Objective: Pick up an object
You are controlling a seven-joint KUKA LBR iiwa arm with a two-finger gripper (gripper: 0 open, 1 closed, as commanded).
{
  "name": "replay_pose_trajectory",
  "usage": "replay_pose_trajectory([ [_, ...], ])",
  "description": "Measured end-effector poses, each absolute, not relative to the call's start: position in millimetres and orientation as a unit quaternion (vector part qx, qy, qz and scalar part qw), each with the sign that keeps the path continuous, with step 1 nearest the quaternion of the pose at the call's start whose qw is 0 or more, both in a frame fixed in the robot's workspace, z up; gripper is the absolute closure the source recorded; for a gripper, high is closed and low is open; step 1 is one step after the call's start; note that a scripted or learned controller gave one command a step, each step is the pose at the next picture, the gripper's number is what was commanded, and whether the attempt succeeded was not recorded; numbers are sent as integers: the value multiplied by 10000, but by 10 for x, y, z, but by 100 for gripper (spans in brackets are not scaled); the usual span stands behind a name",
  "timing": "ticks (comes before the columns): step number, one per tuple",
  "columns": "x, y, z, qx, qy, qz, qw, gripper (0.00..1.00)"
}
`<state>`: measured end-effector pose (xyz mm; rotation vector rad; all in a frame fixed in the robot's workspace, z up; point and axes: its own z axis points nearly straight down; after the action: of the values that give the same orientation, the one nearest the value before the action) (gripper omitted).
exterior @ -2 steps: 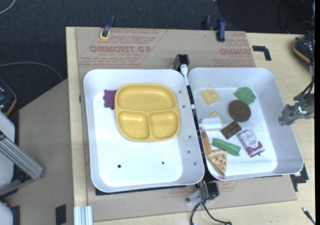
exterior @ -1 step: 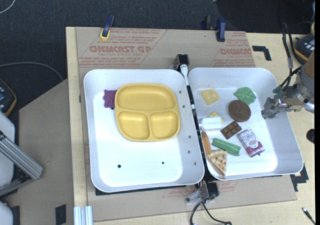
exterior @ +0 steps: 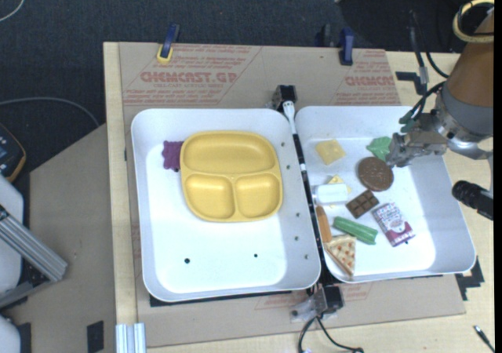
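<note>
We count two white bins: the left bin (exterior: 157,249) and the right bin (exterior: 439,242). In the left bin we see one yellow divided tray (exterior: 231,174) with three compartments, and one purple item (exterior: 171,154) touching its left edge. In the right bin we count eight small items: one pale yellow square (exterior: 329,151), one green piece (exterior: 380,147), one brown round cookie (exterior: 376,174), one white-and-yellow block (exterior: 333,189), one chocolate bar (exterior: 362,204), one green pickle (exterior: 354,228), one pizza slice (exterior: 342,252) and one red-and-white packet (exterior: 393,223)
</note>
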<state>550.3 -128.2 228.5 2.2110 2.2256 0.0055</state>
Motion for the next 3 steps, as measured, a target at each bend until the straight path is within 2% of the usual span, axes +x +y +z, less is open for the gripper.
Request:
replay_pose_trajectory([
  [2,6131,-417,2147,7051,7091,18,16,100],
  [3,6146,-407,2361,7064,7078,17,23,100],
])
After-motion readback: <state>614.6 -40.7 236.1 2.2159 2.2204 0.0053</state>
